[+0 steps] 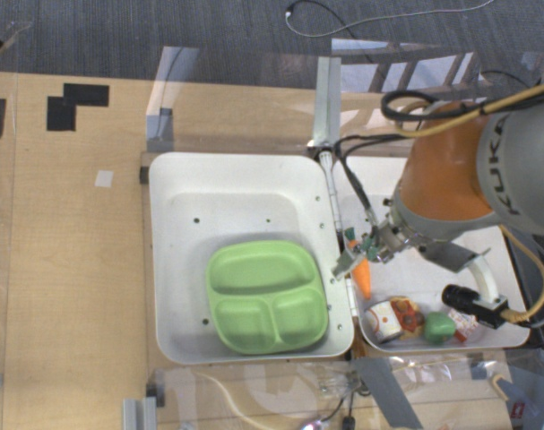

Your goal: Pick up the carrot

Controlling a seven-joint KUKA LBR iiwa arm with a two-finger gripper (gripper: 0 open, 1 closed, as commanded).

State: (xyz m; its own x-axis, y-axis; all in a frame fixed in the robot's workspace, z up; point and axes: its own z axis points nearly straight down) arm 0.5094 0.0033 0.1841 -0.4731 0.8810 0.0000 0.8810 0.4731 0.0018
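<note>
Quick rundown of what you've got here: two white bins side by side on the counter (65,285), and one arm (442,173) reaching in from the right.

The left bin (168,240) has exactly one thing in it, a green plate (267,296) with three compartments, sitting toward the near right corner.

The right bin (424,280) is where the action is. There's one carrot (364,280), small and orange, lying right up against the bin's left wall, close to the divide between the two bins. The pincer (359,256) is sitting directly above the carrot's top end, basically touching it or very nearly. Honestly you can't tell from this angle how far open the pincer is, or whether it actually has the carrot, since it's all a jumble of small parts there.

Along the near edge of that same bin you've got one white-and-red container (385,319), just below the carrot, and one green lump (439,327) to its right. There's also one small red-and-white bit (462,330) just beside the green lump, too small to identify.
</note>
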